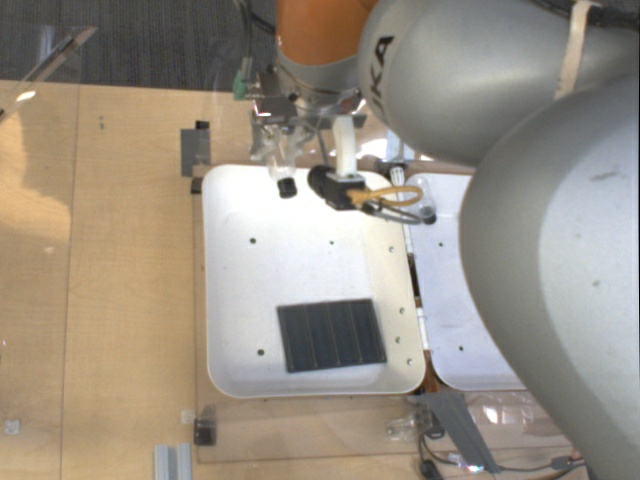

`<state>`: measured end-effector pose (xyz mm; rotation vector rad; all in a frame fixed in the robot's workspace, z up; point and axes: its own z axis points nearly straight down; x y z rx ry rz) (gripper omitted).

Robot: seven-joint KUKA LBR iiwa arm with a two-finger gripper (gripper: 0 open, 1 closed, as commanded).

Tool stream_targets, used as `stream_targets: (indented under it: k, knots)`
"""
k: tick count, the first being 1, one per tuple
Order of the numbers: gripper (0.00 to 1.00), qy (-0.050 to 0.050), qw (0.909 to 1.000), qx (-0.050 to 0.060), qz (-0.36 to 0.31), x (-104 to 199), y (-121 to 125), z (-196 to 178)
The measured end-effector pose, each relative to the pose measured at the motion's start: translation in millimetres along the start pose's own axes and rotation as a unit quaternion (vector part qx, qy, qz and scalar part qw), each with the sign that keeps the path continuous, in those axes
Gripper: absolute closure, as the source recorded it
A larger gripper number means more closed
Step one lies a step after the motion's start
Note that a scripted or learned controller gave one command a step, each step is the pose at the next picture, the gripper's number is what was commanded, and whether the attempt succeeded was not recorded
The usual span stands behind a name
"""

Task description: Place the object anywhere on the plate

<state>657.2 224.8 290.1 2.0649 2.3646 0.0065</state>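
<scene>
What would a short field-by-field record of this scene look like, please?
arm: grey with an orange band, reaching over the far edge of the view's left bin
end effector: over the far end of that bin
plate: dark, ribbed, rectangular, flat at the bin's near end, with nothing on it
small black item: directly under the end effector; whether it is held cannot be told
right bin: mostly hidden by the arm
</scene>
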Motion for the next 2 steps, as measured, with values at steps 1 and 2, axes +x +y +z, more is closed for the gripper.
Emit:
stream_targets:
  k: [1,2]
  knots:
    - [1.00,0.001,0.9985,0.000,0.054,16,-79,-14]
    - [1.00,0.000,0.9902,0.001,0.140,10,-20,15]
